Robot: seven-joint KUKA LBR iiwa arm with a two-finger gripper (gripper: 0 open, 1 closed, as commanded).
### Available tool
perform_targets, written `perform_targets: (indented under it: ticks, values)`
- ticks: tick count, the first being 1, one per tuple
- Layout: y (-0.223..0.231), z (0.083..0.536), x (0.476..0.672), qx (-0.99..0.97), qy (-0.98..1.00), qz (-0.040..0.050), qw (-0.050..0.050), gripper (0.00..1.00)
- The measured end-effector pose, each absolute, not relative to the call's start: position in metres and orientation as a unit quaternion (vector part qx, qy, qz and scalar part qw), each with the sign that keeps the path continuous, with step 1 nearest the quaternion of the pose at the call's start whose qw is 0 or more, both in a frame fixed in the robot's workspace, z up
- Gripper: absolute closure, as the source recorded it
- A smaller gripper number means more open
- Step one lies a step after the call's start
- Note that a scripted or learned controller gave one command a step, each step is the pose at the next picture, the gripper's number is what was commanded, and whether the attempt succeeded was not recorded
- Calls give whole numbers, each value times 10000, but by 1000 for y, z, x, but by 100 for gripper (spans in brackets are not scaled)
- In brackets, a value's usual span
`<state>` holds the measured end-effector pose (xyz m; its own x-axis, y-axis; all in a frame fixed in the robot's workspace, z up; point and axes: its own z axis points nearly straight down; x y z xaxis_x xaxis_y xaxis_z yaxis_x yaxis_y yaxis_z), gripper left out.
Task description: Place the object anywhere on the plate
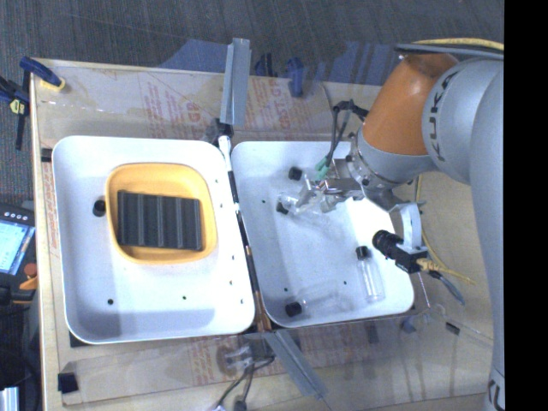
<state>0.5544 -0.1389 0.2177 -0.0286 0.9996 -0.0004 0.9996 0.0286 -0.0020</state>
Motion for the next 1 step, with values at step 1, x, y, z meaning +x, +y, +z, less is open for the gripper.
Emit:
perform_targets:
  ticks: [1]
  values:
    - [-96,208,600,-6184,-7859,5,4,100]
